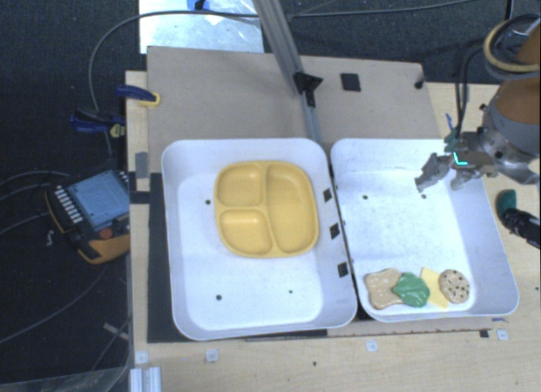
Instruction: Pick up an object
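Bench carried two white bins. Left bin, well left of the pincer, held a smooth yellow divided plate. Pincer hung spread and empty over the right bin. Approach step, likely. Next: drop toward the flat toy foods below it: cracker, green leaf, cheese, cookie.

I'm looking down on a robotics lab bench: two white bins on a cardboard-covered table, loose cables over dark carpet at upper left, and a handheld control pendant at the left edge.
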